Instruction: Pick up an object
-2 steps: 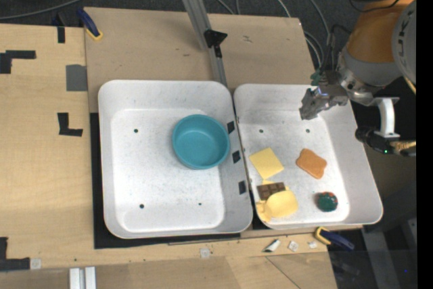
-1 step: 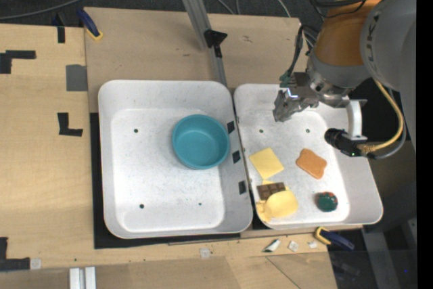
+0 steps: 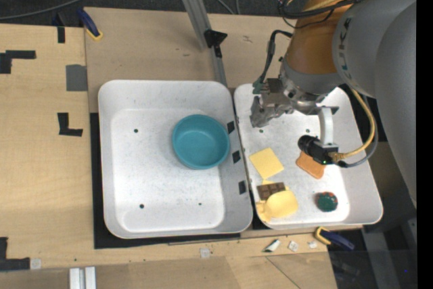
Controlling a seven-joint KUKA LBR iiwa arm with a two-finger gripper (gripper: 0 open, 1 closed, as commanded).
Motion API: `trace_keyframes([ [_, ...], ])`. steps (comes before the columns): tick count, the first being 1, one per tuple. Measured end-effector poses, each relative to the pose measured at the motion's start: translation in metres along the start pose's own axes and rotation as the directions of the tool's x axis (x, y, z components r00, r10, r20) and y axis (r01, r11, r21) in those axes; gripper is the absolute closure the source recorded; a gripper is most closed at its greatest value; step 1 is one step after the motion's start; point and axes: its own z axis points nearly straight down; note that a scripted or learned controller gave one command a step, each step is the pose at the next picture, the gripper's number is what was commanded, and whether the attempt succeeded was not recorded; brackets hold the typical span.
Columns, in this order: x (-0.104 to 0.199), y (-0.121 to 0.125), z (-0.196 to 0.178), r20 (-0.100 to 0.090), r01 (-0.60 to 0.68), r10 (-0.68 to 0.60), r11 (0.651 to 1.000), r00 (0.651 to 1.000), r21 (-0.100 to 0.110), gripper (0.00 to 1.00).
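Observation:
My gripper (image 3: 261, 116) hangs over the upper left part of the right bin (image 3: 358, 213), above bare floor. Below it lies a flat yellow square (image 3: 266, 162). Farther down sit a small brown block (image 3: 271, 191) and a yellow lump (image 3: 281, 204) touching each other. An orange wedge (image 3: 310, 165) lies to the right of the square, and a small dark green ball with a red spot (image 3: 327, 201) rests near the bin's lower right. Nothing is seen between the fingers.
A teal bowl (image 3: 199, 141) stands in the left bin (image 3: 122, 213). A grey pole (image 3: 193, 0) slants across the top. A black sensor with a cable (image 3: 312, 145) sits on the arm by the orange wedge. Cables trail at the back.

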Motion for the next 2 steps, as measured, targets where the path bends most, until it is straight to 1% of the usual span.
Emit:
trace_keyframes([
  [1, 0.054, 0.003, -0.010, -0.001, 0.002, -0.002, 1.000, 1.000, -0.002, 1.00],
  [2, 0.109, -0.003, -0.001, 0.000, 0.001, -0.001, 1.000, 1.000, 0.000, 1.00],
])
